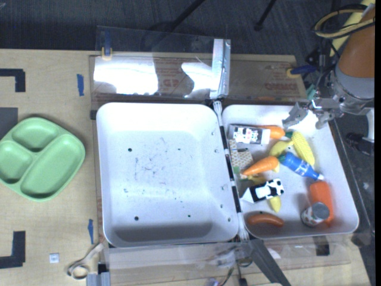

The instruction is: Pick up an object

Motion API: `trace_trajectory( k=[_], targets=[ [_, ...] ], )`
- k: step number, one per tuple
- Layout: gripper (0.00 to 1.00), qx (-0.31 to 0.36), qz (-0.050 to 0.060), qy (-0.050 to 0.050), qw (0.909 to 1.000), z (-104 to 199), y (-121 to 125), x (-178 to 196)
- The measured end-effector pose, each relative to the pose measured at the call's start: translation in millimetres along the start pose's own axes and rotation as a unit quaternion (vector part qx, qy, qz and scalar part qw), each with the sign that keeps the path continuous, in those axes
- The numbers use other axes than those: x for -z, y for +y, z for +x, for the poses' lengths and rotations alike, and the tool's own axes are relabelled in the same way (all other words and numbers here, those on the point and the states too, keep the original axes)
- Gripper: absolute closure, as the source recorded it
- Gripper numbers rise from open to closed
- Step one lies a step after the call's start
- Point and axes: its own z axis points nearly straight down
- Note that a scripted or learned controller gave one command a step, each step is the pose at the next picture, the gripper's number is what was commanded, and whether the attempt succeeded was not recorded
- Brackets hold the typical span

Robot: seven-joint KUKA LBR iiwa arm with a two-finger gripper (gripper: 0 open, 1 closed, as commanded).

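Toys crowd the right bin (348,222): a carrot (262,166), corn (303,147), a blue bottle (299,165), a cow (266,190), a sausage (264,220) and an orange can (319,202), overlapping so that several are half hidden. The pincer (309,113) hovers over that bin's upper right corner, fingers spread, gripping nothing. The arm is cut off at the right edge. The left bin (161,168) lies beside it.
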Motion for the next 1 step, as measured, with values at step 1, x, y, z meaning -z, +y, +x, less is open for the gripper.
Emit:
trace_trajectory(
  k=[1],
  targets=[
    [0.0, 0.068, 0.006, 0.01, 0.9976, -44.2, 41.9, -104.7]
  ],
)
